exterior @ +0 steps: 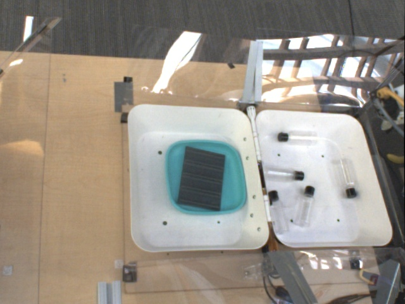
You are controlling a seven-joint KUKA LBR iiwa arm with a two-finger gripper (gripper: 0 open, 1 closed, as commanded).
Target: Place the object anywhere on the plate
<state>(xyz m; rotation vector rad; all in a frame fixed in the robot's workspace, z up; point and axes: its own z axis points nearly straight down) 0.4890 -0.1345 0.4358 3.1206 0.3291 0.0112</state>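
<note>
The dark ribbed block lies flat on the teal plate in the left bin, while clear vials lie scattered in the right bin.

A dark ribbed rectangular block is seen lying flat on a teal squarish plate in the left white bin. Several clear black-capped vials are scattered across the right white bin.

plate: teal
object: dark grey, ribbed with crosswise bands
bins: white
vials: clear, black caps
counter: pale tan wood grain
</note>
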